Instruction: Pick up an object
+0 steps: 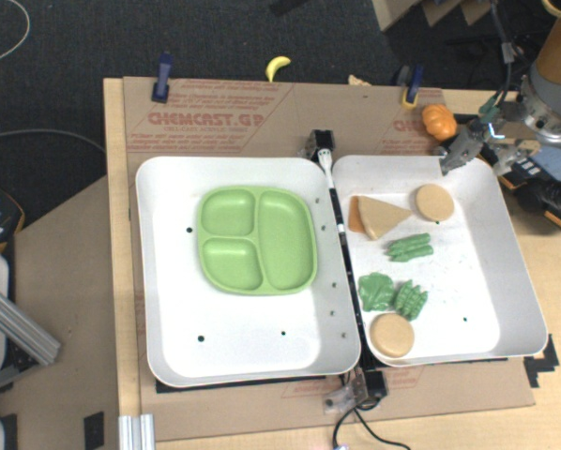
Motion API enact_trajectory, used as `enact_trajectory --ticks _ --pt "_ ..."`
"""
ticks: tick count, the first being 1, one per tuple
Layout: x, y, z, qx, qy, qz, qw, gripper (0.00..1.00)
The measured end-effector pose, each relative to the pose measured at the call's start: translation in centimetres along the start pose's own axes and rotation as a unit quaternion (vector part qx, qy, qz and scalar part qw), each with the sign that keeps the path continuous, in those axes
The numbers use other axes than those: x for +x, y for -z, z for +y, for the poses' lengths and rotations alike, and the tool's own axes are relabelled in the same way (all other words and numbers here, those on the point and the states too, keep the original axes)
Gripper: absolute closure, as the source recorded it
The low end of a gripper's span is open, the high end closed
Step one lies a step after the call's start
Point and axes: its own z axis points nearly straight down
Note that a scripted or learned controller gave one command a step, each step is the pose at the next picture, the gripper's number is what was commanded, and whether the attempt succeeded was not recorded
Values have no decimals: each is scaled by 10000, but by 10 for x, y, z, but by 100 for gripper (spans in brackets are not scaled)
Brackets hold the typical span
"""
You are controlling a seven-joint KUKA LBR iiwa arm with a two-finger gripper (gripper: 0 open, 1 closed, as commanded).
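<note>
Landmark: we place everything against the right bin (506, 279).
Pickable things: inside that bin we see a tan wedge (379, 216), two round tan discs (434, 202) (392, 335) and green leafy pieces (393, 292).
Risk: we judge the leafy pieces sit close together, so a descent there may nudge rather than grip; the flat discs may slip from a pinch.
Pincer: the gripper (463, 148) hangs at the bin's far corner, touching nothing we can see.
Pincer opening: we cannot tell how far it is spread.
</note>
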Motion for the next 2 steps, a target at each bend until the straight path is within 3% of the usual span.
enact_trajectory --ticks 1,2 --pt "16 -160 -47 86 -6 27 10000 0" --pt "44 -171 -90 33 -6 17 10000 0"
